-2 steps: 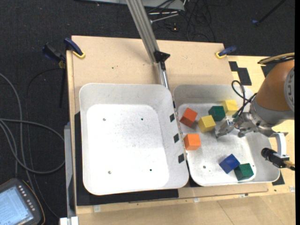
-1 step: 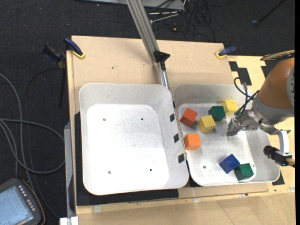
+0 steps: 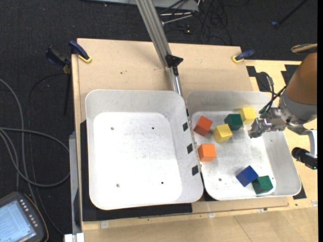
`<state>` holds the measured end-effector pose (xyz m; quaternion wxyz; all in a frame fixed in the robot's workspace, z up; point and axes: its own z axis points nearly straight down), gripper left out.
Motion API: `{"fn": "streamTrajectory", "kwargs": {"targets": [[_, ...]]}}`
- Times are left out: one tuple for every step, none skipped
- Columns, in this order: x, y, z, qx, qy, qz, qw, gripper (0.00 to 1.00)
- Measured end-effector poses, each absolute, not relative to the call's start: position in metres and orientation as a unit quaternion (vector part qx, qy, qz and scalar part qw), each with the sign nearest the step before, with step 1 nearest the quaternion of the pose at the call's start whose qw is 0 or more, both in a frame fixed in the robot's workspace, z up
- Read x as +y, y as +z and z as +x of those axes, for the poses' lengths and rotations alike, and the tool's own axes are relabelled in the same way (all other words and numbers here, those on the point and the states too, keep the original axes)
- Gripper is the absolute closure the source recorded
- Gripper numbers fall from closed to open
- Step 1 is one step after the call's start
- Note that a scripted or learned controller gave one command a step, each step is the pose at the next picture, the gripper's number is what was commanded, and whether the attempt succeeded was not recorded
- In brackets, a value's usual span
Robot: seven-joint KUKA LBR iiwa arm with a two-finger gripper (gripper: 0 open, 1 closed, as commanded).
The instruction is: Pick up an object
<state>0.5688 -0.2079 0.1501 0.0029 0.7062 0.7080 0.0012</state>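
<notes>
Bench: a pale wooden board (image 3: 151,67) on a dark floor, with blue-and-yellow clamps (image 3: 81,52) at its far corners.
Floor: loose cables (image 3: 30,150) left of the bench; a small screen (image 3: 17,221) at the near left.
Left bin (image 3: 101,105): white, speckled.
Right bin (image 3: 287,170): holds the blocks.
Blocks: two orange (image 3: 203,125) by the bin's left wall, two yellow (image 3: 223,132) and a green (image 3: 233,121) toward the far side, a blue (image 3: 247,175) and a green (image 3: 263,184) at the near right corner.
Gripper (image 3: 256,131): low over the bin's right side, just beside the far yellow block (image 3: 248,114); whether it is open or holding anything, I cannot tell.
</notes>
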Motion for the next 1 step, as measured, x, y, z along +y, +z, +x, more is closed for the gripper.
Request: {"fn": "streamTrajectory", "kwargs": {"targets": [[-0.21,0.2135,0.5747,0.708,0.0016,0.706,0.004,1.0]]}}
